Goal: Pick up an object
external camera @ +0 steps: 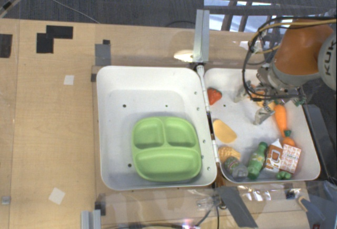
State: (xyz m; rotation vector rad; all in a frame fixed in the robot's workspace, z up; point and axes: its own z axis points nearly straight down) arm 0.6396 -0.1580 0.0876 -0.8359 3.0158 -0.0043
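Note:
The right bin holds several small items. Among them are a red strawberry, a yellow wedge, an orange carrot, a green bottle and a small carton. My gripper hangs low over the back middle of this bin, just left of the carrot and right of the strawberry. The wrist and its orange band cover most of it from above. I see nothing held in it.
The left bin holds a green divided plate. A corn-like piece and a grey item lie at the right bin's front left. Cables loop by the wrist. A metal post stands behind the bins.

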